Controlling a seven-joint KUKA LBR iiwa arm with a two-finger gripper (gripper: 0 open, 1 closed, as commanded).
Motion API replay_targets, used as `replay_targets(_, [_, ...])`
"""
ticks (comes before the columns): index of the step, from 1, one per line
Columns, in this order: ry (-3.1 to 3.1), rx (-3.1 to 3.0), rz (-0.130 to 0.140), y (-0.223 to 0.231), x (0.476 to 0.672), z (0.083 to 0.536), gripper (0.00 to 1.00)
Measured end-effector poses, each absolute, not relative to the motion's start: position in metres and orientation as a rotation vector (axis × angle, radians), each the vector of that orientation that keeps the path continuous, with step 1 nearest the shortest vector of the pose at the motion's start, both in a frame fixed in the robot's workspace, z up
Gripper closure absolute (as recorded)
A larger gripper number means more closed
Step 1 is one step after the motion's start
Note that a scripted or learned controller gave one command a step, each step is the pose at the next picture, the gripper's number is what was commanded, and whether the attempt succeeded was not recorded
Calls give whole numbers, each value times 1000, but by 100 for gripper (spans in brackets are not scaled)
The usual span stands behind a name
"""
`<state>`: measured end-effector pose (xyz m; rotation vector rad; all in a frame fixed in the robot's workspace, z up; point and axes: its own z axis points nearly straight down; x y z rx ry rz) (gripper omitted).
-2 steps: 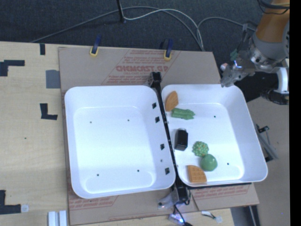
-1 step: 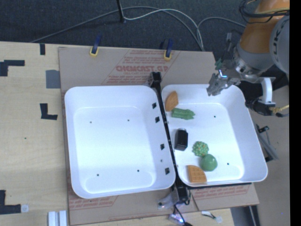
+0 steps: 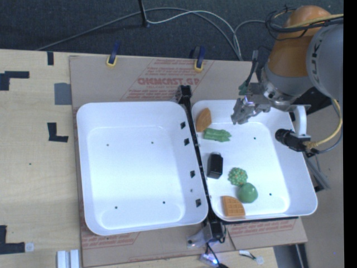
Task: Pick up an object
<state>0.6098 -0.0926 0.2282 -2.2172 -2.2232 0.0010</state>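
pincer (image 3: 243, 115): hangs over the far part of the right bin, near its back wall; whether it is apart or together, i cannot tell from here; nothing seen between its tips.
right bin (image 3: 290, 202): its back wall runs just behind the pincer; bare white floor opens to the pincer's right and toward the near right corner.
left bin (image 3: 134, 166): well to the pincer's left, past the black divider (image 3: 192, 149) where the two bins meet.
orange piece (image 3: 203, 119): left of the pincer, close to the divider.
green pod (image 3: 216, 134): just below and left of the pincer, nearest thing to it, lying flat.
black block (image 3: 215, 165): nearer to us than the pincer, beside the divider.
broccoli (image 3: 237, 176): straight toward us from the pincer, mid bin.
green ball (image 3: 247, 192): touching or just beside the broccoli, further toward us.
waffle (image 3: 232, 206): against the near wall, farthest from the pincer.
arm (image 3: 298, 49): comes in from the far right, orange band up high, wrist tipped down and leftward into the bin.
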Motion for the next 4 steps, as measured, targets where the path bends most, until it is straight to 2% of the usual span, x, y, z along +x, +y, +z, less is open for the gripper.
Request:
replay_targets(1, [-2226,-2216,-1,-44,591,239,100])
replay_targets(3, [-2225,-2216,1,51,556,218,100])
replay_targets(4, [-2225,-2216,0,92,542,225,100])
